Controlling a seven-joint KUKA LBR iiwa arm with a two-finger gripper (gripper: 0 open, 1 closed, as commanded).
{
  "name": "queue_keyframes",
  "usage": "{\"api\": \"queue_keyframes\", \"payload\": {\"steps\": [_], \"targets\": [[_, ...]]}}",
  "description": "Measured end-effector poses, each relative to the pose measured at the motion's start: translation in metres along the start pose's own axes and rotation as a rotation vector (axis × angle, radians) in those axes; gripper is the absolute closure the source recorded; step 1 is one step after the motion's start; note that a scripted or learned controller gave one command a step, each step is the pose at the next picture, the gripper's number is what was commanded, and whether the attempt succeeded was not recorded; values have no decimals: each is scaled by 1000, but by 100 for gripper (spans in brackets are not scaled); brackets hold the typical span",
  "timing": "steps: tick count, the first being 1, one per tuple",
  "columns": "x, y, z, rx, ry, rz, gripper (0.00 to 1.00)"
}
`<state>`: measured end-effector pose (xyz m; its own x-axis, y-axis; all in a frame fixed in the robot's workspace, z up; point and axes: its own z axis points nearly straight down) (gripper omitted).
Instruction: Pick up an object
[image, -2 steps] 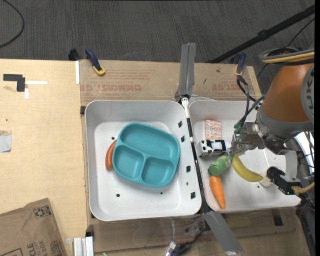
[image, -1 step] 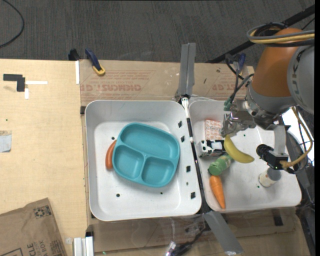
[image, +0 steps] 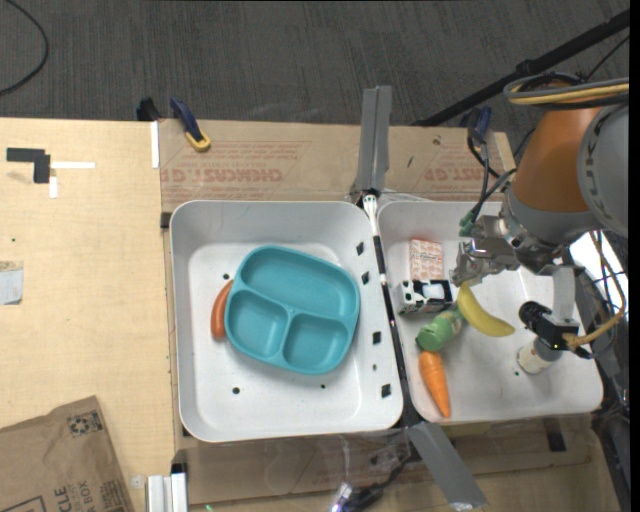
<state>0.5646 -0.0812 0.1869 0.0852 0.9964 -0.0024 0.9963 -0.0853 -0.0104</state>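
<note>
Cardboard sheet (image: 55, 455): lies at the bottom-left corner of the bench, printed face up, well apart from both bins.
Left bin (image: 190, 330): shallow, white, holding two items.
Teal plate (image: 291, 310): three-compartment plate, lying flat in the middle of the left bin, compartments up.
Orange item (image: 218, 310): slim, lying along the plate's left edge, partly hidden under the rim; type cannot be told.
Right bin (image: 500, 390): shallow, white, just beside the left bin, a grey divider between them.
Carrot (image: 434, 382): toy carrot with green top, lying near the front-left of the right bin, tip toward the near wall.
Banana (image: 483, 314): yellow, lying in the middle of the right bin, just right of the carrot's green top, its upper end directly beneath the gripper.
Black-and-white toy (image: 424, 293): small, lying just above the carrot's green top.
Pink box (image: 426, 259): small carton lying flat beyond the toy, near the bin's left wall.
Gripper (image: 470, 268): low over the right bin, at the banana's upper end; finger opening cannot be told, and no object is seen held.
Arm (image: 565, 165): grey with orange band, entering from the right above the right bin.
Blue-and-yellow clamp (image: 190, 125): at the bench's far edge, beyond the left bin.
</note>
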Motion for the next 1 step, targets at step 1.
{"api": "queue_keyframes", "payload": {"steps": [1], "targets": [[43, 37, -39, -3, -1, 114, 100]]}}
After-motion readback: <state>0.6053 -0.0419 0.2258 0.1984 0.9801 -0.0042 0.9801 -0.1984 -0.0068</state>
